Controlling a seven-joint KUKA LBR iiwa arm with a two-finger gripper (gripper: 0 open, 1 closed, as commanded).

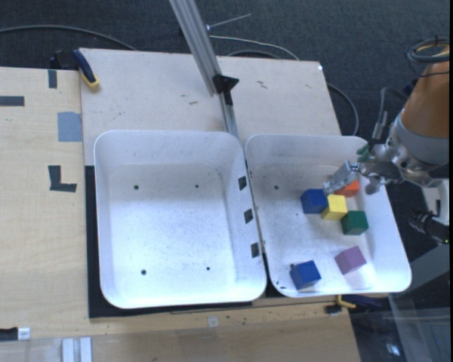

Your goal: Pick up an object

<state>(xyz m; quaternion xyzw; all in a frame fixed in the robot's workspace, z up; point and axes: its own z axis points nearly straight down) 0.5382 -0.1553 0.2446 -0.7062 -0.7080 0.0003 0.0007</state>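
Note:
The right bin (287,164) holds several small blocks. A blue cube (313,200), a yellow cube (336,206) and a green cube (354,222) form a cluster at its right middle. An orange block (351,188) peeks out just behind the yellow one. A second blue cube (305,273) and a purple cube (350,260) lie near the front wall. My gripper (343,179) reaches in from the right and hovers low over the orange block, just behind the cluster. Nothing shows between its fingers.
The left bin (174,217) stands beside the right one. A slanted metal rail (200,44) runs from the top of the view down to the bins' shared wall. A yellow-handled tool (87,70) lies at the bench's back left. Cables lie behind the bench.

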